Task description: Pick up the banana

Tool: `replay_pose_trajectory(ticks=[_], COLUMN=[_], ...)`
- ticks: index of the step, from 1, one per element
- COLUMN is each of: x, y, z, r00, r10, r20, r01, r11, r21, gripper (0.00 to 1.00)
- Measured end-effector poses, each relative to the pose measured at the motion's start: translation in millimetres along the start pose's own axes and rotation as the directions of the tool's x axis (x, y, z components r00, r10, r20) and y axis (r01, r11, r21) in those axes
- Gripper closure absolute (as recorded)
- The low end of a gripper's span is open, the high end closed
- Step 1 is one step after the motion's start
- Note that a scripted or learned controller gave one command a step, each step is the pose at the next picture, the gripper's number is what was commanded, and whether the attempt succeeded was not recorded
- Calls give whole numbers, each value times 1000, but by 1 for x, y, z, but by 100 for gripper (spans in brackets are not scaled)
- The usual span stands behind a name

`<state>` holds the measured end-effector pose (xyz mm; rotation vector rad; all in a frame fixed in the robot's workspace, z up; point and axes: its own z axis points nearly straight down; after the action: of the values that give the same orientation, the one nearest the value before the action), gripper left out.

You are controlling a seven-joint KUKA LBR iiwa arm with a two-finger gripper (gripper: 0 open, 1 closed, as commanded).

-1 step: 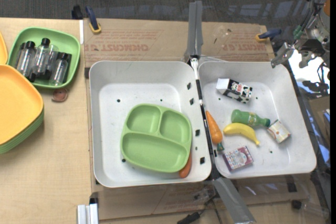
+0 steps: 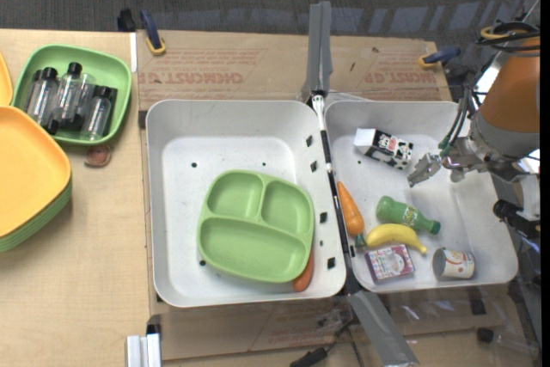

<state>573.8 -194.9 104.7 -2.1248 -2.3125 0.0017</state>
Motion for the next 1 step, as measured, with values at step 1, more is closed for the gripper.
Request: replay_pose_trajectory(ticks=[1], x=[52], y=[-46], z=[-23], r00=[996], r10=[89], r20=[-1], r01=[-89], r11=[996], r21=[1], gripper=[0])
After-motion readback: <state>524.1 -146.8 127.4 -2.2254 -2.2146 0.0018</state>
